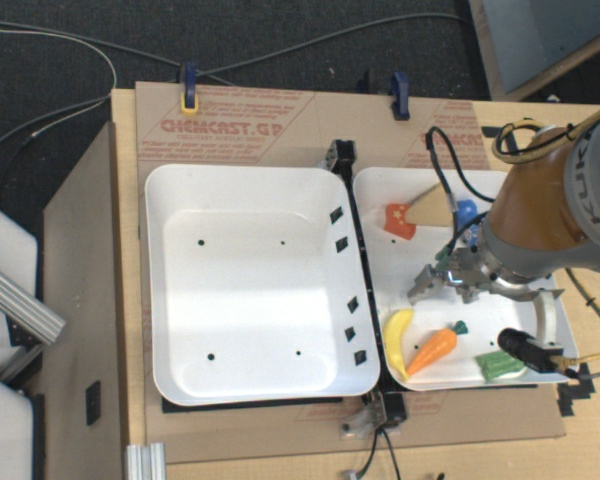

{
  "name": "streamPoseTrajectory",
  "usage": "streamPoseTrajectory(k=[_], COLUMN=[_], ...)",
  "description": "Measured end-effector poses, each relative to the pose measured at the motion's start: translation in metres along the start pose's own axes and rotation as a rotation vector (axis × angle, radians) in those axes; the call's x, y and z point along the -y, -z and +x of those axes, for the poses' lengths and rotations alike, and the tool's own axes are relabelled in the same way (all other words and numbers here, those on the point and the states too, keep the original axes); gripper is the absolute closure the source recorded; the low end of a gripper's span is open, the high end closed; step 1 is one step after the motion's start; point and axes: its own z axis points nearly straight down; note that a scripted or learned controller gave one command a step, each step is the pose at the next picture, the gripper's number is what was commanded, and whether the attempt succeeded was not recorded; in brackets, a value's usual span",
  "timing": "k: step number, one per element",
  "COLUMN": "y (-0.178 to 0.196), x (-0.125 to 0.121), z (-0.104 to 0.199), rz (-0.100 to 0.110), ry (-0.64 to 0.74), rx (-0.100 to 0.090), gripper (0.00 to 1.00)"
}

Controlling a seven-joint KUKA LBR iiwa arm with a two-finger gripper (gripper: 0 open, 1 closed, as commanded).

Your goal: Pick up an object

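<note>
The brown surface (280,108) bore two white bins side by side: left bin (240,288), right bin (395,268).

Grey arm (592,173), broad orange band (535,208), black cable (448,163), silvery end effector (435,276).

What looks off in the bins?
Nothing stands out. The banana, carrot, green piece and red block all lie loose inside the right bin, none over its rim. Nothing looks spilled or broken.
</note>
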Motion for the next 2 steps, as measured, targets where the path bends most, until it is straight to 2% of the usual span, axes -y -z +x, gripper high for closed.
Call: streamPoseTrajectory(k=[1, 2], y=[-0.032, -0.019], x=[0.000, -0.001], z=[0.001, 0.001], rz=[-0.002, -0.006], ry=[-0.001, -0.001], rx=[0.000, 0.000], gripper=[0.00, 1.00])
